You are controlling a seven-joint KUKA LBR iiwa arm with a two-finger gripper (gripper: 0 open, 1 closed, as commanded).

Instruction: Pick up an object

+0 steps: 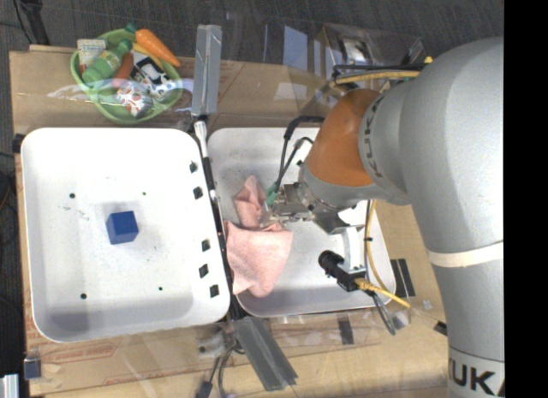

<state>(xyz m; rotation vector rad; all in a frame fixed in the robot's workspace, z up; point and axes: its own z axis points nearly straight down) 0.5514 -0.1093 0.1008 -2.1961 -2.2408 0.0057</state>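
The gripper (278,208) is lowered onto the crumpled soft pink cloth (257,246); its state cannot be told. The cloth is judged light and limp, so a raised fold should be pinched.

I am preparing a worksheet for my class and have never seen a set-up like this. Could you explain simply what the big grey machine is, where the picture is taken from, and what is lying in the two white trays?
The grey machine with the orange band is a robot arm. It reaches in from the right of the picture, which comes from one fixed camera above the bench, looking down at a slant.

On the bench sit two shallow white bins side by side. The left bin holds a small blue cube. The right bin holds a pink cloth, crumpled and draped partly over the bin's left wall.

At the arm's tip is its gripper, low over the upper part of the cloth. The picture does not let me say whether it has hold of it.

Behind the left bin stands a green bowl of toy items, including an orange carrot.
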